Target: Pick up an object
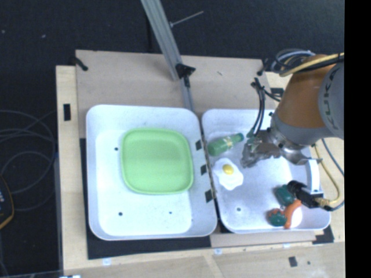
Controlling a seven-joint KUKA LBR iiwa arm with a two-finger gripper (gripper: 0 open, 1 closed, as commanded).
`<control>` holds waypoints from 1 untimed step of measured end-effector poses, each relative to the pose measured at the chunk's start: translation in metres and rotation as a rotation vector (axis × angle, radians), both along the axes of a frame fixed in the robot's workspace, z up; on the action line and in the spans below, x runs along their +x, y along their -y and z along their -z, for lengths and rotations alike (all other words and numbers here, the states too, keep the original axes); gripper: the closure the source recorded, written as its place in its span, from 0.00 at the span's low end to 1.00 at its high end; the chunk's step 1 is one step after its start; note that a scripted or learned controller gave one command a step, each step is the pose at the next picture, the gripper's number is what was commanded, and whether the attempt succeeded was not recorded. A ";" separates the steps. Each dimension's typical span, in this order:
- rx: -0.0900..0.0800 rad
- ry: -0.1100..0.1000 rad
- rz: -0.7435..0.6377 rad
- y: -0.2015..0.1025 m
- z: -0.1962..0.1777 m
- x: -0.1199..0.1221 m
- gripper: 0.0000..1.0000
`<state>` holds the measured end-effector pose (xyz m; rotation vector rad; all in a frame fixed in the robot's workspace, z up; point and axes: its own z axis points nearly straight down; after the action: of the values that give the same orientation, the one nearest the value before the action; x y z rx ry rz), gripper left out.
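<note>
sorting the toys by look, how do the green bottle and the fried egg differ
The bottle is green and long, lying on its side; the egg is white with a yellow yolk, flat and rounded. The bottle lies nearer the bin's far edge, the egg closer to the camera, just below it. The gripper hangs beside both, its tips nearer the bottle. Both lie in the right bin, near its left wall.

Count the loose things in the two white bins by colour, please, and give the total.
Green: 2, the square light green plastic plate and the small green plastic bottle
White and yellow: 1, the toy fried egg
Teal: 1, the small dark teal toy
Orange: 1, the orange and white toy
Total: 5
</note>
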<state>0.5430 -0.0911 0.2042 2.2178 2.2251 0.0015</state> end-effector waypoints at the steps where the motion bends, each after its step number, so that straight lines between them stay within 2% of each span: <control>1: 0.000 0.000 -0.001 -0.055 -0.001 0.000 1.00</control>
<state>0.5433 -0.0357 0.2048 2.2164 2.2266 0.0023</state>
